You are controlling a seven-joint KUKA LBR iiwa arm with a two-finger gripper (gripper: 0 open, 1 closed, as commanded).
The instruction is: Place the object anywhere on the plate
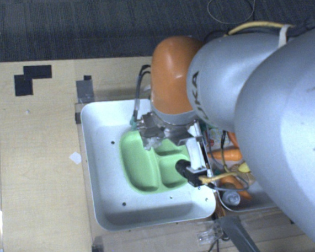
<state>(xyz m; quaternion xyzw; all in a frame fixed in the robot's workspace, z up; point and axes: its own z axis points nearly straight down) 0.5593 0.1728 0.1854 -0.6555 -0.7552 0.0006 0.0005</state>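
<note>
The end effector (152,138) hangs over the upper part of a pale green, two-compartment plastic plate (142,168) in the shallow white bin (102,161) left of frame centre. Whether it is open or holding anything cannot be told. An orange, elongated object (231,155) lies to its right, off the plate and partly hidden by the arm.

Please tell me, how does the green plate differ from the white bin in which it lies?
Colour: the plate is pale green, the bin white. Shape: the plate is rounded, with a ridge dividing it into compartments; the bin is squarer, its single floor dotted with small dark holes. The arm covers part of the plate, while the bin's left wall shows freely. Both are shallow with raised edges.
</note>
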